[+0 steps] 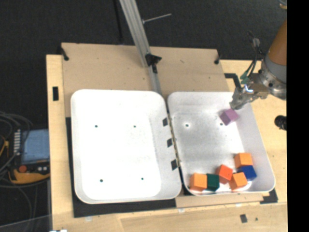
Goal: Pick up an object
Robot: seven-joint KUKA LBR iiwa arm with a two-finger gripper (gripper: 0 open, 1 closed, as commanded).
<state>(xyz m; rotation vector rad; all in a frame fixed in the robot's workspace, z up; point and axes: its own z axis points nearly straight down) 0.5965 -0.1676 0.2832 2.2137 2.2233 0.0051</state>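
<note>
Reaching in from the right, slanted down over the right bin (pixel 251 129), hand (pixel 237 103) just above a purple block (pixel 229 116); grip state impossible to tell. Counted: one purple block, four orange blocks (pixel 225 171), one green (pixel 213 181), one blue (pixel 247 172). All in the right bin, six clustered along its near edge; left bin (pixel 120 144) alongside on the worktop (pixel 140 64).

Gripper (pixel 239 99) low at right, angled leftward

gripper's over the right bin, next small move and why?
Probably a short drop onto the purple block: the gripper sits just up-right of it, and the block lies alone, well clear of the clustered blocks at the near wall.
</note>
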